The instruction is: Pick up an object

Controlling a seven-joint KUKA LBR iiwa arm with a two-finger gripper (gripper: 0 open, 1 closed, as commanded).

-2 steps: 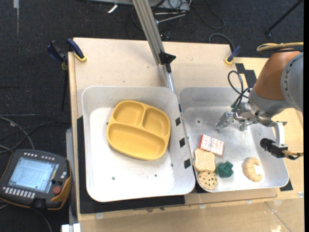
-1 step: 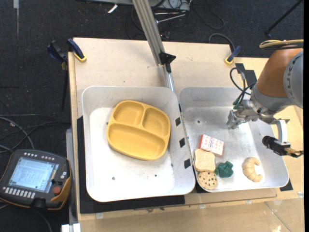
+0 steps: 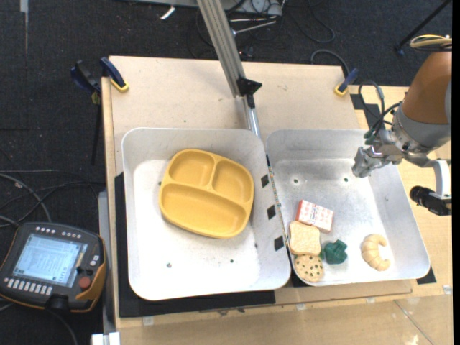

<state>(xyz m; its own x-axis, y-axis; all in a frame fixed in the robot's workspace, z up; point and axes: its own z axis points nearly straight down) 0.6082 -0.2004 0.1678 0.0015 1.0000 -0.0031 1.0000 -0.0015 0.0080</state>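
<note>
In the right bin [image 3: 316,157] several small items lie near the front: a pink and white box [image 3: 315,215], a slice of toast [image 3: 305,238], a round cookie [image 3: 309,267], a green broccoli piece [image 3: 334,251] and a pale croissant [image 3: 376,251]. My gripper [image 3: 361,165] hangs over the bin's back right part, well behind and to the right of these items. It points down and to the left, with nothing seen in it.
A yellow divided plate [image 3: 207,192] lies in the left bin [image 3: 144,264]. A slanted metal pole [image 3: 224,38] rises behind the bins. A teach pendant [image 3: 49,262] sits off the bench at the lower left. Clamps [image 3: 113,74] hold the bench's back corners.
</note>
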